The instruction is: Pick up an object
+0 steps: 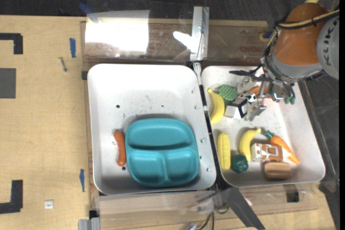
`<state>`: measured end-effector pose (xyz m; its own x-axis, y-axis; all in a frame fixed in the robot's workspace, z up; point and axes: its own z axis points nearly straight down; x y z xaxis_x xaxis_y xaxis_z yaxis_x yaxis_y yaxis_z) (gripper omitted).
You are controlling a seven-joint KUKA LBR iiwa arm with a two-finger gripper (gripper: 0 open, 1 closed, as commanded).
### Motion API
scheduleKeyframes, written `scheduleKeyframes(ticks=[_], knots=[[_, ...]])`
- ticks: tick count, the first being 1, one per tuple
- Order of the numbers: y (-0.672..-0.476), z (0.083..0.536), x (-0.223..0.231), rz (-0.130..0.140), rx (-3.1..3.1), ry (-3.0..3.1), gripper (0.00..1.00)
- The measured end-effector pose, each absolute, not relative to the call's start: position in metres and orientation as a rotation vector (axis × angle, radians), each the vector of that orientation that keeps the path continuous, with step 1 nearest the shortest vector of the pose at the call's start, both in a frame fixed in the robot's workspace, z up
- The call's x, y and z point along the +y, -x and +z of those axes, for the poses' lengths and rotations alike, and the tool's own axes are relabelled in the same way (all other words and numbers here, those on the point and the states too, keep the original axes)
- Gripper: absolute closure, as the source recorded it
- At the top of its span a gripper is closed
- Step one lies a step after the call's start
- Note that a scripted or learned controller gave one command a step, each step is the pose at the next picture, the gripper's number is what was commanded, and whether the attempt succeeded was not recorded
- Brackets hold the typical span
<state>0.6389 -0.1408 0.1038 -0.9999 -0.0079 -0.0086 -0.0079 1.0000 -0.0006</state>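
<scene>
Objects for picking lie in the right white bin point(312, 140): two yellow plastic bananas, one at the far left of the bin point(216, 106) and one nearer the middle point(247, 141); one yellow plastic corn cob point(223, 151) along the near left wall; one dark green round toy vegetable point(240, 164) just beside the cob; one orange plastic carrot point(284, 149); one small printed carton point(266, 152); one brown bread-like piece point(277, 171) at the near edge; and one green netted piece point(228, 93) at the far side, beside a small white block point(232, 111). The left white bin point(102, 116) holds one teal plastic divided tray point(160, 151) and one orange-red sausage-shaped toy point(121, 147) just left of it. The claw point(253, 107) hangs low over the far part of the right bin, close to the white block and the far banana; whether it is wide or narrow I cannot tell, and nothing is visibly between its tips. By my judgement the pick is not yet made: a grasp and a lift are left.
</scene>
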Motion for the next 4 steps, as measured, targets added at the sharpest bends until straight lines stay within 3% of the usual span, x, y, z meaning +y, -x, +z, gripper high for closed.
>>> scheduleKeyframes(ticks=[1, 2, 3, 4], knots=[[-0.664, 0.088, -0.11, -0.006, 3.153, -0.125, 0.0], [-0.669, 0.101, -0.11, -0.01, 3.134, -0.123, 1.0], [-0.657, 0.285, -0.108, -0.001, 3.098, -0.367, 1.0], [-0.661, 0.336, -0.105, 0.0, 3.094, -0.454, 1.0]])
